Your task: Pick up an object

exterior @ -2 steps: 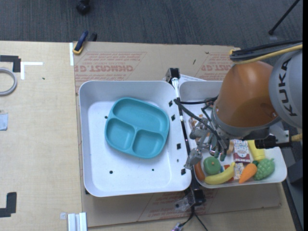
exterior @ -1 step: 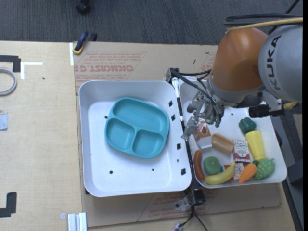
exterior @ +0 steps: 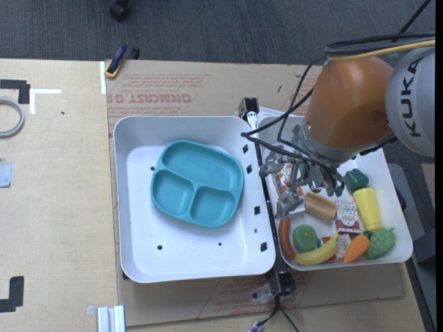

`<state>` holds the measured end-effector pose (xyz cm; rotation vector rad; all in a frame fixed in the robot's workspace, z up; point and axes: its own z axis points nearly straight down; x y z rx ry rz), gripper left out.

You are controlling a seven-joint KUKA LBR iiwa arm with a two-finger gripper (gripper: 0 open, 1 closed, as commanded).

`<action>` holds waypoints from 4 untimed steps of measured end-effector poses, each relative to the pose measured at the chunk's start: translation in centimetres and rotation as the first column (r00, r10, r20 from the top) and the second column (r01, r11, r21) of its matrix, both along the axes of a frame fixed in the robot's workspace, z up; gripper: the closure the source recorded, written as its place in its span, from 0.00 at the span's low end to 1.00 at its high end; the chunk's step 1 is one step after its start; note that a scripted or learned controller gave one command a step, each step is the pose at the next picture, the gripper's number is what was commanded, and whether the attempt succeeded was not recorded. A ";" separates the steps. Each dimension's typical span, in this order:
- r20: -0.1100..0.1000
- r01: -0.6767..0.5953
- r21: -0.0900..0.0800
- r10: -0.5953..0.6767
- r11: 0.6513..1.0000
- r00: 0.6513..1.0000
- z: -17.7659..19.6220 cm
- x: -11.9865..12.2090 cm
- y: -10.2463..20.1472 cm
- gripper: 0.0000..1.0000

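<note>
My gripper (exterior: 299,185) hangs over the left part of the right bin (exterior: 398,206), below the orange wrist band. Its metal fingers (exterior: 286,203) point down toward the toy food, close to a tan bread roll (exterior: 320,206). I see nothing held between them. Around it lie a green round vegetable (exterior: 305,237), a banana (exterior: 317,253), a carrot (exterior: 356,247), a yellow corn cob (exterior: 367,208), a green broccoli piece (exterior: 381,243), a red sausage (exterior: 284,235) and a dark green piece (exterior: 356,180). The arm hides the bin's upper part.
The left bin (exterior: 138,254) holds a teal divided plate (exterior: 197,183). Cables run across the gap between the bins. A red-and-white packet (exterior: 347,218) lies among the food. Brown cardboard lies under both bins; a blue marker (exterior: 115,59) rests at the upper left.
</note>
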<state>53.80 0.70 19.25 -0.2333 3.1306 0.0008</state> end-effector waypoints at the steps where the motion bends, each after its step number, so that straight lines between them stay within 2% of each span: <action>1: 0.001 -0.420 -0.001 0.420 0.907 0.907 0.0 0.3 -1.7 0.00; 2: 0.001 -0.542 -0.001 0.542 0.841 0.841 0.0 -0.9 -2.9 0.00; 3: 0.000 -0.626 -0.001 0.626 0.780 0.780 0.0 -3.9 -2.3 0.00; 4: 0.000 -0.698 -0.001 0.698 0.716 0.716 0.0 -5.3 -1.8 0.00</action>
